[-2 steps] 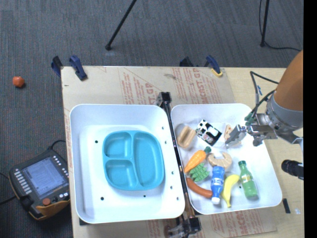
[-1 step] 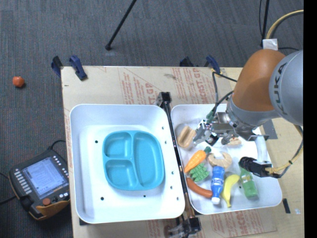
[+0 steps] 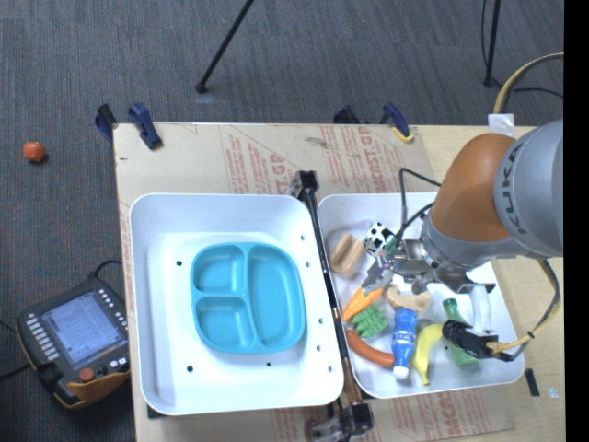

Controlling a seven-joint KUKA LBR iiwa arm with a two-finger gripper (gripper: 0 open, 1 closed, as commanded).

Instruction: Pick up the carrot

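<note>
The carrot (image 3: 361,302) is a short orange piece with a green leafy end (image 3: 371,321), lying near the left side of the right bin (image 3: 419,201). My gripper (image 3: 390,272) hangs low over that bin, just above and to the right of the carrot's orange tip, close to it. The grey arm with its orange band (image 3: 474,191) reaches in from the right and hides part of the bin's far right side. I see nothing held in the gripper.
Around the carrot lie a bread roll (image 3: 345,253), a black-and-white toy (image 3: 375,238), a beige piece (image 3: 408,298), a blue bottle (image 3: 404,332), a banana (image 3: 423,350), a red-orange sausage (image 3: 370,350) and a green bottle (image 3: 457,328). The left bin (image 3: 147,247) holds a blue divided plate (image 3: 248,296).
</note>
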